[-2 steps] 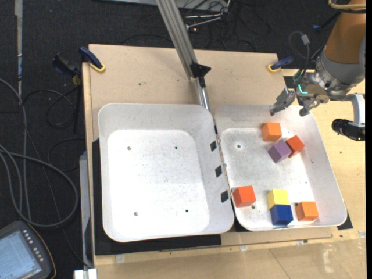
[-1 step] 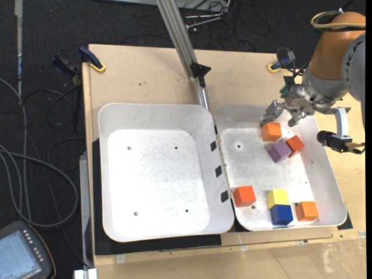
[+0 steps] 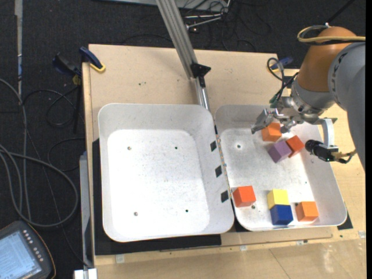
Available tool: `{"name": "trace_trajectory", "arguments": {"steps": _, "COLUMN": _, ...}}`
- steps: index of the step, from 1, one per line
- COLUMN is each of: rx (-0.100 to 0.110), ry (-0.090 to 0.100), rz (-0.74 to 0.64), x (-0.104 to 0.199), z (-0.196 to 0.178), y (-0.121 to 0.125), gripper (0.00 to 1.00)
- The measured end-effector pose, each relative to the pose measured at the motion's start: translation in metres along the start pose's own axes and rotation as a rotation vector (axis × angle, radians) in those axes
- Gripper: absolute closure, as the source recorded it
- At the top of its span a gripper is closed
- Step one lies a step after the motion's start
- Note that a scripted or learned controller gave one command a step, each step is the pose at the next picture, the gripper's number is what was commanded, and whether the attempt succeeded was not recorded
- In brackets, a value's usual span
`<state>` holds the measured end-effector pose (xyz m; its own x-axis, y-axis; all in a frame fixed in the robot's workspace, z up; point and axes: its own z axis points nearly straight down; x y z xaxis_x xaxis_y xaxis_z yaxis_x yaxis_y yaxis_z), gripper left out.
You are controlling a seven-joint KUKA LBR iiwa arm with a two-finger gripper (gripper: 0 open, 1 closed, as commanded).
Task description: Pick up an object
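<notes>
From my seat I read the gripper (image 3: 271, 122) low over the far part of the right bin (image 3: 325, 182), right at an orange block (image 3: 271, 133) that sits just under its tip. I cannot tell how the tool is set, because the wrist hides that part, so I will not call the block held. Just beside it, toward the near side, lies a purple block (image 3: 279, 150), with a red-orange block (image 3: 294, 144) touching or almost touching it on the right. These three crowd together, and that is my worry. Along the near wall are four more, well apart from this cluster: an orange cube (image 3: 244, 195), a yellow cube (image 3: 278, 198) with a blue cube (image 3: 281, 214) touching it, and another orange cube (image 3: 306, 211). The left bin (image 3: 116, 121) I leave alone. I judge these to be small, light, stiff blocks with flat, fairly smooth faces — nothing fragile, nothing that will give under pressure. I would take the orange block across two opposite flat faces, square to them, low enough to pass its middle. Gripped on a corner or edge it could twist out — and the purple neighbour leaves little room on that side.
</notes>
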<state>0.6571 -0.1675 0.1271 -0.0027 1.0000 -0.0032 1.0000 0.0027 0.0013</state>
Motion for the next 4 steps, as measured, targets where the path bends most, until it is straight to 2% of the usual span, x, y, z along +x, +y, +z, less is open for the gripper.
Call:
{"name": "trace_trajectory", "arguments": {"steps": 1, "rx": -0.018, "ry": -0.004, "rz": 0.002, "x": -0.002, "z": 0.006, "y": 0.005, "gripper": 0.0}}
{"name": "trace_trajectory", "arguments": {"steps": 2, "rx": -0.022, "ry": -0.007, "rz": 0.0, "x": -0.002, "z": -0.004, "y": 0.006, "gripper": 1.0}}
{"name": "trace_trajectory", "arguments": {"steps": 3, "rx": -0.007, "ry": 0.002, "rz": -0.001, "x": 0.006, "z": -0.064, "y": 0.009, "gripper": 1.0}}
{"name": "trace_trajectory", "arguments": {"steps": 4, "rx": -0.008, "ry": 0.0, "rz": 0.0, "x": -0.001, "z": -0.127, "y": 0.009, "gripper": 1.0}}
